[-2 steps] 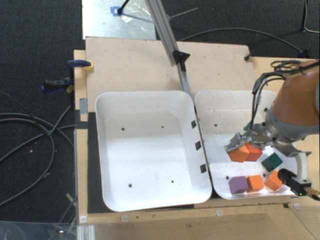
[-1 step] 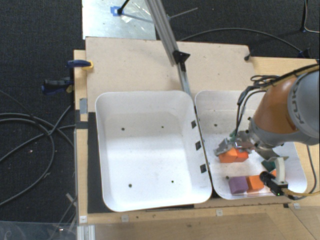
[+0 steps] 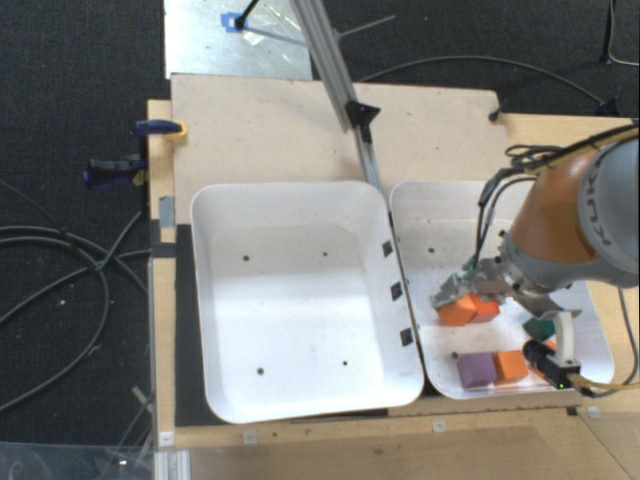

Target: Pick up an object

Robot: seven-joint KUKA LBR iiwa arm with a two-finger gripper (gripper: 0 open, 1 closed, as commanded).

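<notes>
bench top carries two white bins; left bin [image 3: 290,298] bare, clutter sits in right bin [image 3: 430,368]. gripper [image 3: 462,290] low over orange block [image 3: 466,311] for a grab; finger state: can't tell. purple block [image 3: 477,370] near front wall.

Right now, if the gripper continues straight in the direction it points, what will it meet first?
The gripper points down and left into the right bin. It would probably meet the orange block first, which already lies at its tip. Depth is unclear, so contact cannot be confirmed.
</notes>
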